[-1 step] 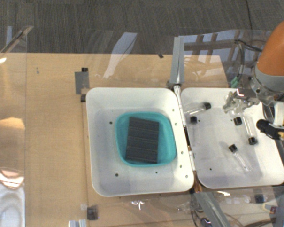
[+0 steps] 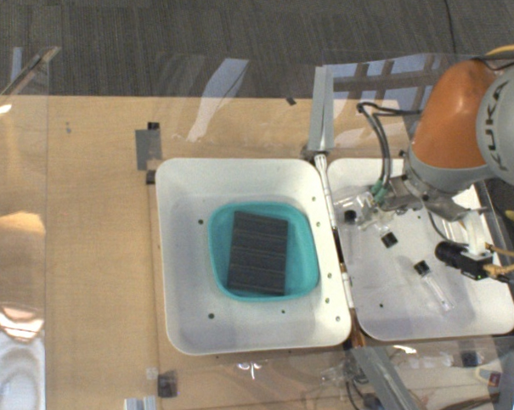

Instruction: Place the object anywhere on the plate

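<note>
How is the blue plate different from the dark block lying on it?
The plate is teal, while the dark block is charcoal grey. The plate is bigger, and its rim shows all around the block. The plate has rounded corners, while the block is a straighter rectangle with ridged stripes across it. The plate rests on the left bin, while the block rests on the plate. Both look roughly four-sided.

My arm (image 2: 470, 123) enters from the right side of the camera view. Its orange band faces the camera, with grey housing to the right of the band and below it. The wrist points down and to the left. Black cables loop from the upper left of the wrist down toward the gripper (image 2: 385, 224). The gripper assembly is clear and pale, with small black parts on it. I cannot make out the finger spacing.
</note>
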Action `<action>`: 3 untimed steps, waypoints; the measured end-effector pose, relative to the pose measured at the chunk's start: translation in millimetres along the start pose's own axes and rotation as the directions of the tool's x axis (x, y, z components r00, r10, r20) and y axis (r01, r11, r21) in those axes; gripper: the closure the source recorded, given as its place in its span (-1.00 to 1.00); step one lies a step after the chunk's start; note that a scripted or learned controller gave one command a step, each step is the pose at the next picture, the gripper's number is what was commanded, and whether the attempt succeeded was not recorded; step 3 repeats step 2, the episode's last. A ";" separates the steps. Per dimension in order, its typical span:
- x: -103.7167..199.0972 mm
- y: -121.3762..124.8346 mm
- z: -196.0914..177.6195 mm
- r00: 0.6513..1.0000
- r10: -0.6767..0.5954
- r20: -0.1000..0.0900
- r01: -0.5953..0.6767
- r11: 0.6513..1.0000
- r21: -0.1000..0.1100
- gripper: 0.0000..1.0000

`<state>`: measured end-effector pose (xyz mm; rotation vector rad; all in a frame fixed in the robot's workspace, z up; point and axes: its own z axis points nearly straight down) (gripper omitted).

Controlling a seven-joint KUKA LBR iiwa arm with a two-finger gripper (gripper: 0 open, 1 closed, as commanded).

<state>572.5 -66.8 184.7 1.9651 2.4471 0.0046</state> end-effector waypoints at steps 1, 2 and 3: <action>102.3 41.4 -1.1 0.998 -0.059 0.000 0.059 0.998 -0.004 1.00; 101.6 41.4 -1.3 0.998 -0.058 0.000 0.058 0.998 -0.004 -1.00; 101.6 41.4 -1.3 0.998 -0.058 0.000 0.058 0.998 -0.004 -1.00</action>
